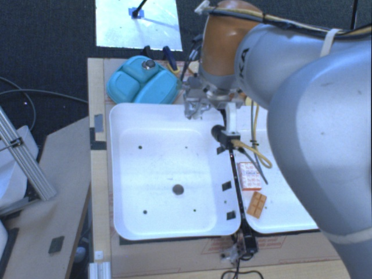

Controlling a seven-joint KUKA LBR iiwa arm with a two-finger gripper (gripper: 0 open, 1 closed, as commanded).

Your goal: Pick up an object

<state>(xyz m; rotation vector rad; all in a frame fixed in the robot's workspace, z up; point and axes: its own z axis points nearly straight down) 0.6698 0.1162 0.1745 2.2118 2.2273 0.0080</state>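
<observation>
My gripper [195,109] hangs over the far edge of the left bin [125,156], just in front of a blue plastic container [142,81]. A small dark round object [178,189] lies on the floor of the left bin, well in front of the gripper. In the right bin [285,217] a red and white box [250,176] lies near the dividing rim, with a tan block [256,203] just in front of it. I see nothing under the gripper.
The big grey arm [314,115] covers most of the right bin. A pale sheet [136,13] lies behind the bench. A slanted metal rail [23,156] stands off the bench at the left.
</observation>
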